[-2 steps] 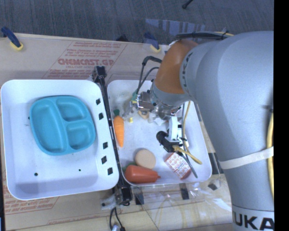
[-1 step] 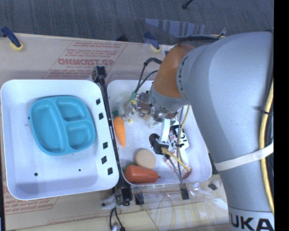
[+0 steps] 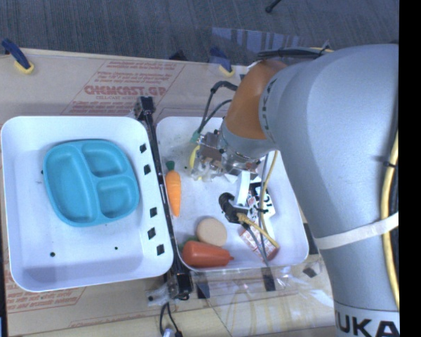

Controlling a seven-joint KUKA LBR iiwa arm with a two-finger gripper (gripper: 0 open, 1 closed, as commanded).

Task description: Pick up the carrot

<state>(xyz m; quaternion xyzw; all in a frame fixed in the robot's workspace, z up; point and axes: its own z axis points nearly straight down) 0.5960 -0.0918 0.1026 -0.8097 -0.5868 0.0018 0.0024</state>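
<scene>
the carrot (image 3: pixel 173 192) looks light, stiff and smooth, probably a plastic toy; take it across its thick middle. the claw (image 3: pixel 212 161) hovers beside it, grip state unclear.

The carrot (image 3: pixel 173 192) is a small orange toy piece with a dark green stub at its top end. It lies flat on the floor of the right bin (image 3: pixel 186 133), hard against that bin's left wall, beside the black divider between the two bins. Its long axis runs roughly from 12 to 6 o'clock, the green stub pointing to 12 and the narrowing tip to 6. It sits about midway along that wall. Nothing touches it or covers it; its whole length shows, free and unheld.
</scene>
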